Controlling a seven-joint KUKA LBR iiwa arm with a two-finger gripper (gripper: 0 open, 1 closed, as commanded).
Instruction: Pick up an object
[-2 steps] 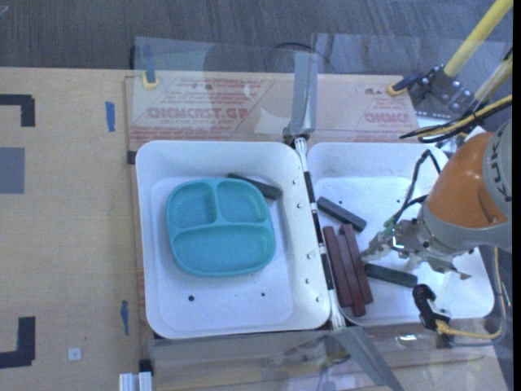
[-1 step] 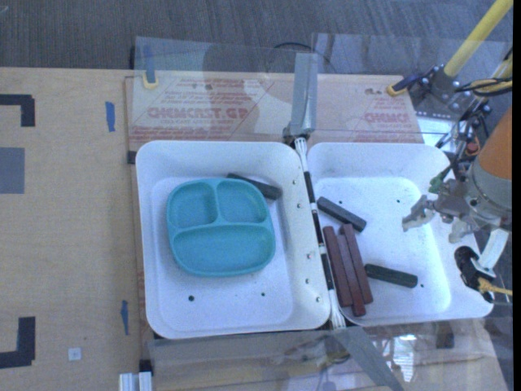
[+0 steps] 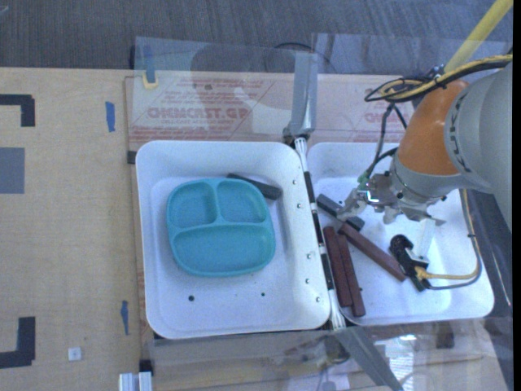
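We see a bulky grey arm (image 3: pixel 487 129) with a rounded orange band (image 3: pixel 431 133), black and yellow cables (image 3: pixel 423 84) looping over it, and metallic wrist hardware (image 3: pixel 391 195).

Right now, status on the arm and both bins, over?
Gripper low over right white bin, nothing seen held. Long dark-brown sticks beneath it. Teal divided plate in left white bin.

teal divided plate (image 3: pixel 220 226) looked like matt smooth plastic, sitting in the left white bin (image 3: pixel 155 218), whose plastic had a fine speckled, slightly rough finish. right of the plate, in the right bin (image 3: pixel 480 296), the brown sticks (image 3: pixel 346 267) looked like dull, dark-stained wood. bench top (image 3: pixel 65 243) left of the plate looked like raw matt plywood. clear glossy sheet (image 3: pixel 228 80) stood behind the plate. arm's orange band (image 3: pixel 427 137) looked smooth, semi-gloss.
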